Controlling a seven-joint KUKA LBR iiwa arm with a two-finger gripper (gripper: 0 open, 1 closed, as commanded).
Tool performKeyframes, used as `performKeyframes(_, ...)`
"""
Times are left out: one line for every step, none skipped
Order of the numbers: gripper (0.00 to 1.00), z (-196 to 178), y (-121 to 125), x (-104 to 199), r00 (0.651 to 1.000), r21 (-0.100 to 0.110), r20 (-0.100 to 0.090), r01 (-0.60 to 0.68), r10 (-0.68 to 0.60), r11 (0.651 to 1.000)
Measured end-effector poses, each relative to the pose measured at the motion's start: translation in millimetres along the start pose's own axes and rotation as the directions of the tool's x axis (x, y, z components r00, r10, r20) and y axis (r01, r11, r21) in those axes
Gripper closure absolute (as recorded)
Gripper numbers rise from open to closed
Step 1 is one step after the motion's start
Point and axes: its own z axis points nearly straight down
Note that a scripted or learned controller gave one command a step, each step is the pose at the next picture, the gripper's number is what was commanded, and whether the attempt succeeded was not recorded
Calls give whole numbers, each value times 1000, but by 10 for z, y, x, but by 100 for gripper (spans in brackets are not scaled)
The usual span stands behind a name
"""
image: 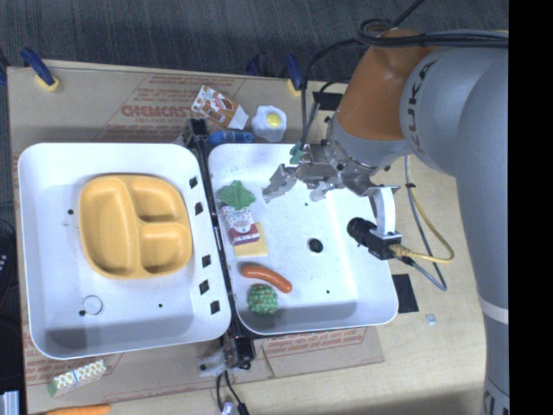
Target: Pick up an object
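You've got the gripper (296, 186) hovering over the right bin's (371, 305) far half, fingers spread wide, nothing between them. Pick candidates sit along that bin's left wall: green leaf toy (235, 194), small red-white box (240, 222), cheese slice (251, 247), sausage (266, 277), green ball (263, 298) in the near-left corner. Left bin (43, 232) carries the yellow divided tray (134, 225).

Readable on the grey arm (449, 102) at upper right: part of "KUKA", running slantwise. Red print on the cardboard sheet (147, 111) under the bins, upper left: too blurred to spell out. Small packet (213, 105) near it: print illegible.
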Motion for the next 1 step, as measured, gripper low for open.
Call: performKeyframes(0, 998, -602, -44, 998, 2, 0, -68, 68, 998)
